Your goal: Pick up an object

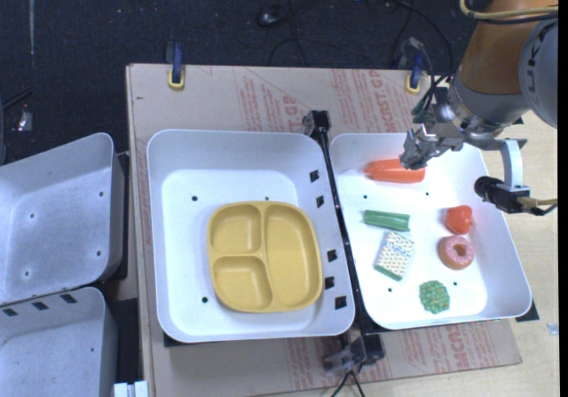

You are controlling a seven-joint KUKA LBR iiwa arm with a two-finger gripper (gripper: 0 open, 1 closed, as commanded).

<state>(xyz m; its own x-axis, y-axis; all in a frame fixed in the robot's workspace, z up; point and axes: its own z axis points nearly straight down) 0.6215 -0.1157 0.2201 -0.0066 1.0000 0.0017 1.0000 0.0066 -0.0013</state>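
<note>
Across the brown cardboard sheet (266,89) under the bins runs red mirrored lettering, too faint to read. Right of centre in the frame, the orange plastic carrot (394,171) lies in the right-hand white bin (510,275), its right end directly under the dark two-finger claw (415,155). I cannot tell how far apart the claw's tips stand, nor whether they touch the carrot.
</note>
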